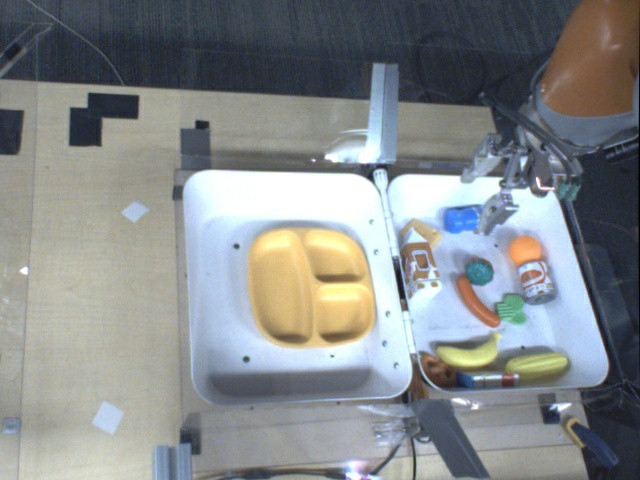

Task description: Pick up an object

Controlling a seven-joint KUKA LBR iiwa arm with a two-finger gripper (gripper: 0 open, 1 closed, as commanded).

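While the grey arm [590, 58] with its orange band reaches in from the right, its pincer [497, 208] hangs over the upper part of the right bin [592, 318], just beside a blue object [460, 219]; nothing shows between its fingers, and I cannot tell how wide they stand.

In the camera view, two white bins sit side by side on the wooden table [90, 298]. The left bin [205, 268] holds one thing, a yellow tray [310, 286] with three compartments.

The right bin holds several small things: one carton [422, 261] near the left wall, one teal ball [480, 271], one carrot [478, 301] with a green top, one bottle [532, 271] with an orange cap, one banana [468, 353], one yellow-green oblong [537, 365] and one marker [488, 379] along the lower wall.
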